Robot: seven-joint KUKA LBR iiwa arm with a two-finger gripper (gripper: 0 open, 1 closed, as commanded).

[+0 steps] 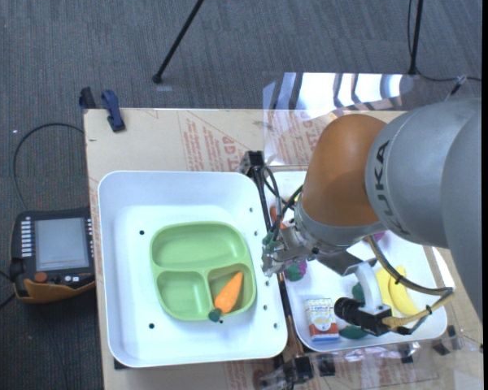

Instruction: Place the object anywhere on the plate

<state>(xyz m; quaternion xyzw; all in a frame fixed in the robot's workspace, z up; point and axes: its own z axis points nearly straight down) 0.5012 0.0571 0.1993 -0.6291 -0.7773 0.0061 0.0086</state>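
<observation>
While the carrot [228, 292] lies on the plate [197, 250], the arm [407, 177] hangs beside

Toy carrot [228, 292]: orange, green-tipped, lying tilted in lower-right compartment of plate [197, 246]. Plate: light green, three compartments, flat in left white bin [122, 218].

banana [397, 292] right bin | small carton [320, 316] beside it | pendant [54, 253] on floor, left

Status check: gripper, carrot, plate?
Gripper low over the seam between bins, beside the plate. Carrot lying in the lower right compartment of the green plate. Nothing else on the plate.
</observation>
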